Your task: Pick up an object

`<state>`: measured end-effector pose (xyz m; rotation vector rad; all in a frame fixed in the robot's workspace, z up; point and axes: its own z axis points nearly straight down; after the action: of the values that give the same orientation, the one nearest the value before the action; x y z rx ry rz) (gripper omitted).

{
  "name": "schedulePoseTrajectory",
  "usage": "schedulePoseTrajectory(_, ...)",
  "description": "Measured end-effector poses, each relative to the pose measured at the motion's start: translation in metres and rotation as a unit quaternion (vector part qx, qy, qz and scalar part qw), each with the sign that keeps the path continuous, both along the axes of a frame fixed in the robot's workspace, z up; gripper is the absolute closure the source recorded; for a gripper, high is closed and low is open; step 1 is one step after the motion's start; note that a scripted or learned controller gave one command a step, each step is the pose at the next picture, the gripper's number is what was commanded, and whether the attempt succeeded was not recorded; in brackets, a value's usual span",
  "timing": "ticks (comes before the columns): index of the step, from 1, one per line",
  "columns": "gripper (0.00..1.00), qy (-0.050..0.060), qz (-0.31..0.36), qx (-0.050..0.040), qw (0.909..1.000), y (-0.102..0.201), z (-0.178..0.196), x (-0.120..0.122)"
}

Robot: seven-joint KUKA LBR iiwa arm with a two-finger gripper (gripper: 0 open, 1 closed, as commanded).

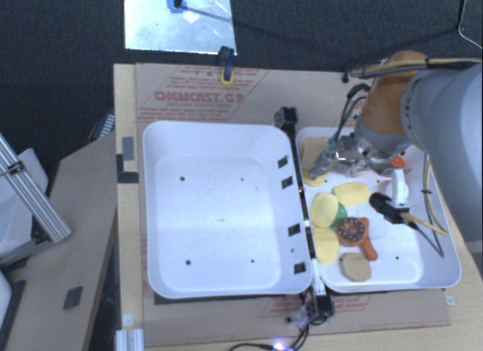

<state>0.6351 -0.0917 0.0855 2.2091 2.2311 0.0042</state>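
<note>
Arm over the right bin

The gripper (321, 167) hung at the right bin's (438, 266) ten o'clock, above the yellow toys (326, 210); its grip was too hidden to tell.

A large grey robot arm (445, 115) enters from the right side of the view and fills the upper right corner. Its thick rounded body slopes down and to the left. Above the wrist sits a bulging orange band (389, 96), with thin dark cables looping beside it on the left. Below the band the wrist narrows to a metal gripper (321, 170) that points down and to the left, held low. The gripper's tip looks grey and angular; whether its fingers are apart or together cannot be made out from this angle.
</note>
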Motion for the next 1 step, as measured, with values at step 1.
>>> schedulePoseTrajectory(1,0.0,0.001,-0.006,-0.0009,1.0,-0.0221,-0.0001,-0.0762)
